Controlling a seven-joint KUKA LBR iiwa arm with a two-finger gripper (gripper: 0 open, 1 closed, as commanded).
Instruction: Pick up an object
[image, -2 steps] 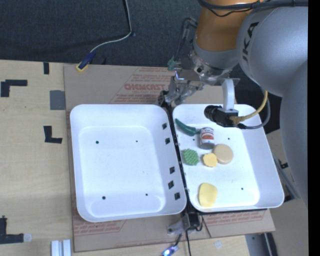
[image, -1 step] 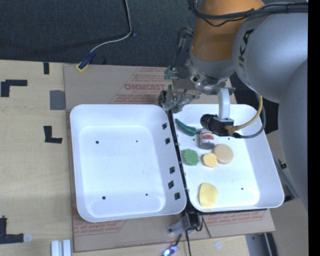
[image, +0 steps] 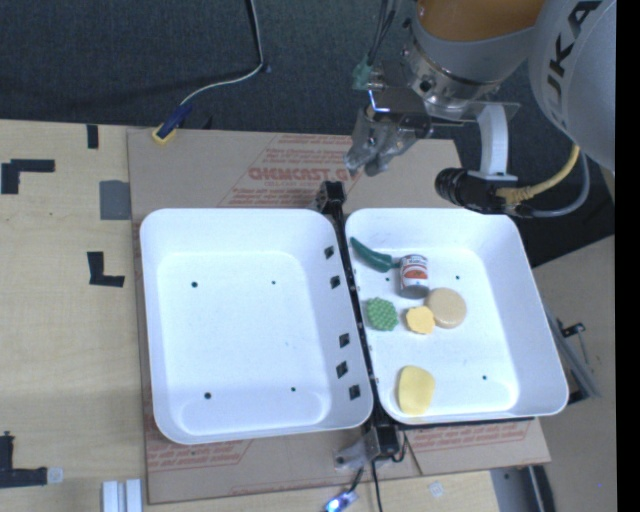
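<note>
The right bin (image: 500, 250) holds several small things: a dark green curved piece (image: 372, 256), a small can with a red label (image: 413, 272), a tan round disc (image: 447, 307), a small yellow round piece (image: 420, 320), a green textured patch (image: 381, 314) and a larger yellow lump (image: 415, 389) near the front. My gripper (image: 375, 155) hangs high above the bench, behind the bins' far edge and over the cardboard. Nothing shows between its fingers. It is well apart from all the objects.
The left bin (image: 240, 240) sits beside the right one, with a black hinge strip (image: 345, 310) between them. Both rest on a cardboard sheet (image: 280, 175). A cable with a yellow and blue plug (image: 172, 125) lies at the back left.
</note>
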